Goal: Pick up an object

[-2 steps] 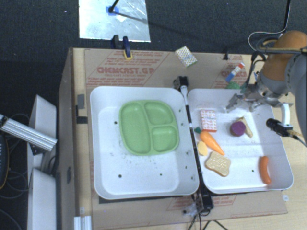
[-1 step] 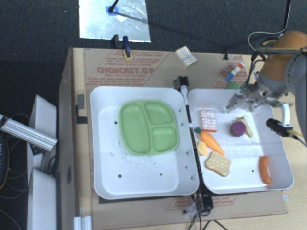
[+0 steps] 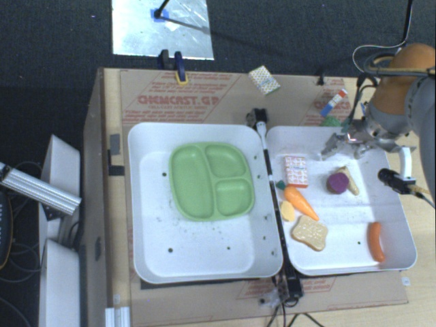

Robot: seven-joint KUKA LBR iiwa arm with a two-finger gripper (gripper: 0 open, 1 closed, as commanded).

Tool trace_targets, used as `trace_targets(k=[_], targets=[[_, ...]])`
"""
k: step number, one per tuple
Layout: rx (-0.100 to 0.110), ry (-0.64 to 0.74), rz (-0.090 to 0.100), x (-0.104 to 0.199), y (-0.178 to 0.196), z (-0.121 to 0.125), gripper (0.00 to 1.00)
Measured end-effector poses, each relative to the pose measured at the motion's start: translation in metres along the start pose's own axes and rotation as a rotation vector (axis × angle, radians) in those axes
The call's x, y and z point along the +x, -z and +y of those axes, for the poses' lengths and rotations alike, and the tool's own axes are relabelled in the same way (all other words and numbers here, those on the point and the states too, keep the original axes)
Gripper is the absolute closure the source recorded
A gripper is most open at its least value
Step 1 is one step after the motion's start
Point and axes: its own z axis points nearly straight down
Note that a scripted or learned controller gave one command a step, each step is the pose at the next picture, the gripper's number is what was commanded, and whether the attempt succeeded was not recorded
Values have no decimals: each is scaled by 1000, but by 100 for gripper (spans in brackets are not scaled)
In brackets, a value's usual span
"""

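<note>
My gripper (image 3: 346, 146) hangs over the far part of the right bin (image 3: 344, 256), its fingers spread open with nothing between them. Below it and towards the front lie a purple ball-like toy (image 3: 337, 182) with a beige piece (image 3: 353, 182) against it. Left of these sits a pink-and-white patterned box (image 3: 296, 170). An orange carrot (image 3: 301, 202), a small yellow piece (image 3: 288, 212) and a slice of toast (image 3: 310, 234) lie near the bin's left wall. An orange sausage (image 3: 375, 241) rests at the front right.
The left bin (image 3: 204, 251) holds a green divided plate (image 3: 211, 180). A black clamp (image 3: 260, 118) sits where the bins meet at the back. On the cardboard behind lie a patterned cube (image 3: 264, 80) and a red-and-blue item (image 3: 334, 103).
</note>
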Motion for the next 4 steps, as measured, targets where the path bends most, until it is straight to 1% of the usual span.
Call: trace_targets(k=[4], targets=[[0, 0, 0, 0, 0, 0, 0]])
